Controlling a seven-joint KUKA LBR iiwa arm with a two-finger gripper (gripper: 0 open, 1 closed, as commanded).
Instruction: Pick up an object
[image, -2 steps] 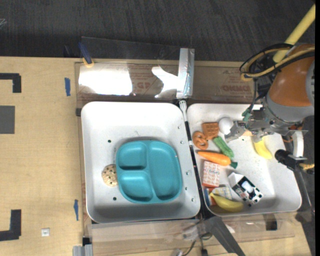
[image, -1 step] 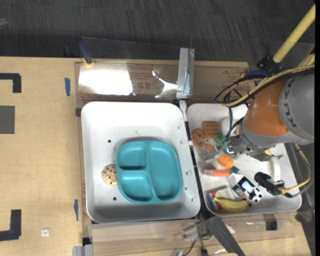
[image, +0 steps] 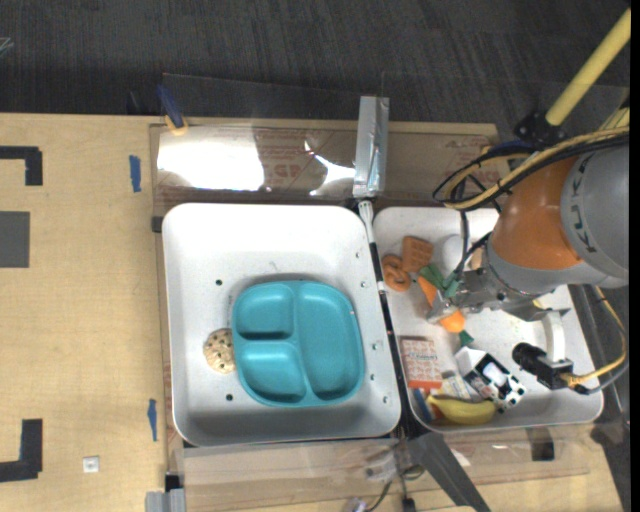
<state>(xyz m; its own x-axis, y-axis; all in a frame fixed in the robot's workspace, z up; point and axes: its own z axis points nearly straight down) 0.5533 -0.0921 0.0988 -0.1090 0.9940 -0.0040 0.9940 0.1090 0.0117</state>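
small objects (image: 440, 335) jumbled in right bin (image: 580, 400)

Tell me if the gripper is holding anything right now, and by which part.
Cannot be told. The gripper is low in the right bin among small items, next to an orange piece.

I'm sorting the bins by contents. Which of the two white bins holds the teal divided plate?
The left bin: it holds the teal divided plate and a cookie. The right bin holds small toys.

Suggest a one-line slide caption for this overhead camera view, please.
KUKA arm reaching into the cluttered right bin, beside the left bin with a teal divided plate and a cookie.
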